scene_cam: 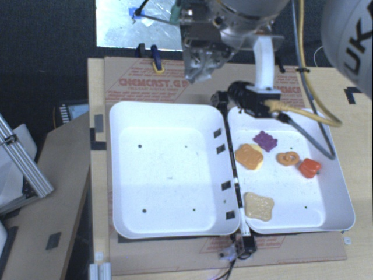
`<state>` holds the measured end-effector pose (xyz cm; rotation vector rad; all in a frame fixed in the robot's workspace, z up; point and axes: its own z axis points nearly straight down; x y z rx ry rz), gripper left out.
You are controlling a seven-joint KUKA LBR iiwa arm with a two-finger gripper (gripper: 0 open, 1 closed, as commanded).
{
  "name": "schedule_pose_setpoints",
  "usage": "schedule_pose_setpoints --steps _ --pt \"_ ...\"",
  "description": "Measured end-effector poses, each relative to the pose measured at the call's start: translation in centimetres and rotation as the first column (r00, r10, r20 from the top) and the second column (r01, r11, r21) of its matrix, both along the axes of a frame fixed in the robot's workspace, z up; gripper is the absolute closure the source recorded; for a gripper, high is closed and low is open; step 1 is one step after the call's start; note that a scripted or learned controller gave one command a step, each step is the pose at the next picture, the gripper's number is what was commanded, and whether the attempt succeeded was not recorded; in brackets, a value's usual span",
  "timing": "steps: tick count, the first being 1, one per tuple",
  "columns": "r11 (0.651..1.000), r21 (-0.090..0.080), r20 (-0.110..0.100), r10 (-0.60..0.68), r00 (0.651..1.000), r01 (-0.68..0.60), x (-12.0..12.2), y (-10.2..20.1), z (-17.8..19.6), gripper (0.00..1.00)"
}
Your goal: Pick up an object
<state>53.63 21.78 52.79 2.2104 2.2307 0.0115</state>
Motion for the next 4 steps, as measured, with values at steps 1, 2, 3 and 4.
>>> schedule_pose_setpoints --steps 1,2,3,4 --pt "1.000 0.002 0.002 0.004 1.000 -0.004 0.0 0.1 1.1 1.00" --pt "1.000 0.003 0.004 0.007 1.000 -0.007 0.0 0.1 2.2 1.00" --pt "1.000 0.005 0.006 0.010 1.000 -0.010 0.0 0.2 3.3 1.00" --pt "1.000 0.006 0.007 0.014 1.000 -0.014 0.0 0.2 4.5 1.00"
